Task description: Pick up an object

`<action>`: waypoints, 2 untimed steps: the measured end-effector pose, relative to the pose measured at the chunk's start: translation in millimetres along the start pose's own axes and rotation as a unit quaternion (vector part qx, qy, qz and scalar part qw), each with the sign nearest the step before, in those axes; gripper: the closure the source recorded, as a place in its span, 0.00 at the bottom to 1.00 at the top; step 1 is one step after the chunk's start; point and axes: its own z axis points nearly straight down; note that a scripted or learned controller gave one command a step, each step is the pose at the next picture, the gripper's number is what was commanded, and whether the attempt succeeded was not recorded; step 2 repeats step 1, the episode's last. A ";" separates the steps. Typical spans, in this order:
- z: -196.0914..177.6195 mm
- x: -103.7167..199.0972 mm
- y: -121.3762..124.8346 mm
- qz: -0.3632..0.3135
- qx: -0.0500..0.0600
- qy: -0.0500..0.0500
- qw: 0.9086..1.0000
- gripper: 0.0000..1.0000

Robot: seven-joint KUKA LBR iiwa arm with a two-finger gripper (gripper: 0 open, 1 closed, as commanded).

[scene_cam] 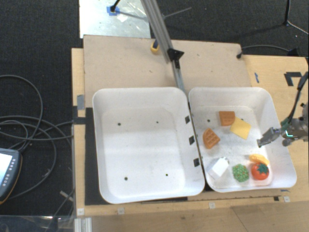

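The gripper (264, 140) hangs over the right rim of the right bin (276, 111), holding nothing that I can see, and the nearest object, the yellow block (241, 128), lies just to its left.

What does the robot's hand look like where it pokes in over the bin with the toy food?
The gripper looks like a slim, dark grey metal piece. Behind it sits a blocky grey body with a small teal-lit spot, and thin dark cables run up from it. The picture is too blurry for finer detail.

The arm (301, 127) is cut off by the right edge, and the gripper (265, 140) is blurred.
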 end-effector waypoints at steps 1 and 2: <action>-1.5 0.0 0.7 0.000 -0.002 -0.001 1.000 0.00; -1.5 0.0 0.7 0.000 -0.002 -0.001 1.000 0.00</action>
